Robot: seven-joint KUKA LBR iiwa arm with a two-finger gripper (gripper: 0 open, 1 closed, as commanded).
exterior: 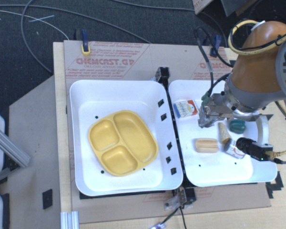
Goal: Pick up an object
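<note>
Two shallow white bins lie side by side on the bench: the left bin (81, 128) holds one yellow divided tray (122, 142) with three compartments, set near its middle; the right bin (219, 175) holds the loose items. Item one, a tan oblong block (206, 145), lies flat near the middle of the right bin. Item two, a small white carton with blue and red print (185, 109), sits at about ten o'clock from the block, close to the wall shared by the bins. Item three, a teal round piece (237, 125), lies at about two o'clock from the block, partly under the arm. Item four, a pale stick-shaped piece (224, 133), stands just beside the block at three o'clock. Arm (260, 66), grey with orange band, reaches over the right bin from three o'clock; its gripper (207, 116) hangs above the bin floor at about twelve o'clock from the block, between carton and teal piece. Jaws: state cannot be told (the metal head hides the tips from this slant), and nothing is seen held between them. Step in hand, by judgement: approach over a candidate, no grasp yet made. Next move calls for settling on one item, most likely the block or carton, centring over it, and descending squarely so neighbours are not nudged.
</note>
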